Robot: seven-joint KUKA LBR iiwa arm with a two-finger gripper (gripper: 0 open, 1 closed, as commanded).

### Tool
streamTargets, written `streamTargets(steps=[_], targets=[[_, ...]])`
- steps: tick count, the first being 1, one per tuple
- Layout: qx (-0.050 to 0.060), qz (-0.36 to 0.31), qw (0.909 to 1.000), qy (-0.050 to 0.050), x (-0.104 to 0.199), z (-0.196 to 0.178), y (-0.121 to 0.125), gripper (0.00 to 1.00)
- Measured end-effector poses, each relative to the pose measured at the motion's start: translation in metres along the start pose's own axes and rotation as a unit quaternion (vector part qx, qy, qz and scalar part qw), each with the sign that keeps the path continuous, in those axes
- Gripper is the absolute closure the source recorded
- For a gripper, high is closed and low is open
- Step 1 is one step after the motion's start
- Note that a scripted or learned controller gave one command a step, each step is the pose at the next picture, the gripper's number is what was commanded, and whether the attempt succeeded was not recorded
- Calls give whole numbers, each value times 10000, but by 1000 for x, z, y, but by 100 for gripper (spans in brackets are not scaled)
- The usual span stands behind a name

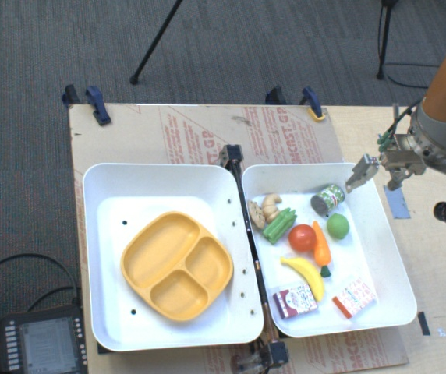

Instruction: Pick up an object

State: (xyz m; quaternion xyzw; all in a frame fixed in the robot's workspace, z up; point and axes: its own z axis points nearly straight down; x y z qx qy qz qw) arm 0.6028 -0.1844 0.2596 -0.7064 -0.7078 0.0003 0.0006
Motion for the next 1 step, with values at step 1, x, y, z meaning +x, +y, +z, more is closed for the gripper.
streamTargets(steps=[1], targets=[[16,6,10000,8,-13,136,21,0]])
